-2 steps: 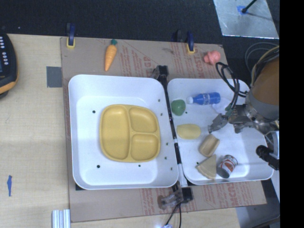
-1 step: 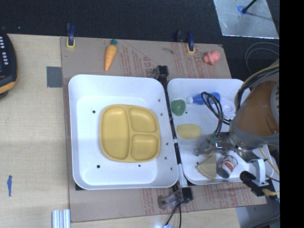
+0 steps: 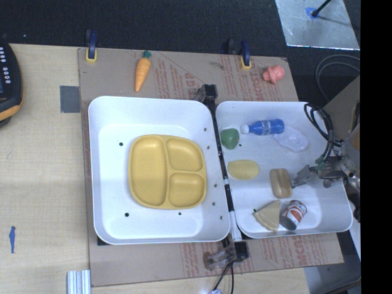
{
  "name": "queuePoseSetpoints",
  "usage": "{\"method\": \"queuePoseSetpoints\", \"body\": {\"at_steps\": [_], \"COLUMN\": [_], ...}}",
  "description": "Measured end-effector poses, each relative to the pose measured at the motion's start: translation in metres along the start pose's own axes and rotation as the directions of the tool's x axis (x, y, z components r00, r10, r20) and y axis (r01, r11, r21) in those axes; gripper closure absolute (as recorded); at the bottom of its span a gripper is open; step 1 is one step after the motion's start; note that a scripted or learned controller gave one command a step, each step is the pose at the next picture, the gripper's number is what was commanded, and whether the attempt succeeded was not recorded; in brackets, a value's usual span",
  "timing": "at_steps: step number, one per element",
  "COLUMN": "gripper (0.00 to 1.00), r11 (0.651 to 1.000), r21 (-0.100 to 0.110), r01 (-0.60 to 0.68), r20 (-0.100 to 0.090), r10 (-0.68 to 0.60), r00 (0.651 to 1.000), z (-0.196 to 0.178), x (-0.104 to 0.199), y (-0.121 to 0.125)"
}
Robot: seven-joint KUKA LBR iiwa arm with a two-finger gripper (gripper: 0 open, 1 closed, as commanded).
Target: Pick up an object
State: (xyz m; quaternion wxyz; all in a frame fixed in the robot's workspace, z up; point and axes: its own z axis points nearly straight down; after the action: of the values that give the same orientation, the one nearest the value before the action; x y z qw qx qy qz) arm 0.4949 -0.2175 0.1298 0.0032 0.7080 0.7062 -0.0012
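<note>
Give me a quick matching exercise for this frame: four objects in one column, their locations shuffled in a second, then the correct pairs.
Objects:
1. yellow divided tray
2. toy carrot
3. blue bottle
4. pink toy

Places:
A. on the brown board above the right bin
B. in the left bin
C. in the right bin, near its top edge
D. on the brown board above the left bin

Pairs: 1-B, 2-D, 3-C, 4-A
</note>
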Motion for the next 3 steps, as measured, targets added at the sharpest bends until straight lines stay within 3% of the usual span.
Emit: {"method": "queuePoseSetpoints", "body": {"at_steps": [1,2,3], "gripper": [0.0,0.0,1.0], "r11": [1.0,1.0,1.0], "r21": [-0.002,0.014,0.006], "r01": [0.013,0.006,0.007], "r20": [-0.006,-0.009,-0.006], "r10": [-0.013,-0.005,-0.007], "r00": [1.0,1.0,1.0], "z": [-0.042,0.042,0.028], "x": [0.068,0.059,0.058], "y": [0.066,0.023,0.026]}}
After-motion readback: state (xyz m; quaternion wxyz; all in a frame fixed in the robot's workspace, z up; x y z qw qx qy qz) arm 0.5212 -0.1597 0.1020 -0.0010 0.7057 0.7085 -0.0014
